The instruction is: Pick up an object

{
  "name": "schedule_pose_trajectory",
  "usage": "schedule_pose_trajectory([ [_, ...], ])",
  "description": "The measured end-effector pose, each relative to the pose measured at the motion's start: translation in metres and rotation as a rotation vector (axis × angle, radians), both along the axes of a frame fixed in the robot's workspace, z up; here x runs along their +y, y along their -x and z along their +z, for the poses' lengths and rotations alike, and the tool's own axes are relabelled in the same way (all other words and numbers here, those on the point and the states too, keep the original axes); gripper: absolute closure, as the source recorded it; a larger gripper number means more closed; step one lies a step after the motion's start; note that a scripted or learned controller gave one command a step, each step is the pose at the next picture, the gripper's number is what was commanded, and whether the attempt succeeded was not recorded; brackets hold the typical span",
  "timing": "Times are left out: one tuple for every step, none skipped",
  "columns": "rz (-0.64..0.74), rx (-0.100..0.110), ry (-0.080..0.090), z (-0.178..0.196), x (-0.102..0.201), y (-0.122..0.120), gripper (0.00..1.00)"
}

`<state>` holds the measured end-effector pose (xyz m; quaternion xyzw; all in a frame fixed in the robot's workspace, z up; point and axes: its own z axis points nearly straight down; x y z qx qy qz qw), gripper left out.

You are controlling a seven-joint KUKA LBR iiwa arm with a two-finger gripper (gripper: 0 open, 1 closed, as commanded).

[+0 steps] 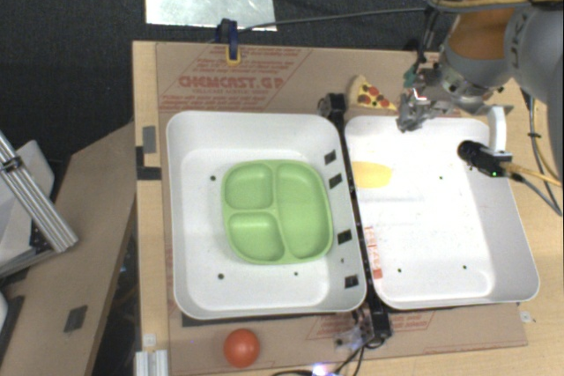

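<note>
A flat yellow object [371, 175], soft-edged and possibly a slice-shaped toy, is seen lying at the left wall of the right-hand shallow white bin [493, 273], close to the divide between the two bins, and it is judged the likeliest thing to be picked. The pincer [411, 119] is held above the far rim of that same bin, beyond the yellow object and to its right, apart from it and with nothing between its tips; whether it is released or clenched cannot be told from this slant. A miss is judged likely if the descent is made where the pincer now hangs, since bare bin floor would be met. The object's flatness could let the tips skid over it, and its nearness to the bin wall could block one tip. Past the far rim from the yellow object, a pizza-slice toy [371, 93] lies on the cardboard. Left of the yellow object, a green compartmented plastic tray [276, 210] sits in the left-hand white bin [198, 291], and an orange-red ball [241, 347] rests on the tabletop nearer the camera.
</note>
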<state>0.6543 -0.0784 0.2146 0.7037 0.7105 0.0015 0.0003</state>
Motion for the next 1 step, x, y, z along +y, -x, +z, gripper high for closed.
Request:
schedule_pose_trajectory([
  [-0.001, 0.002, 0.0, 0.0044, 0.044, 0.0055, 1.0],
])
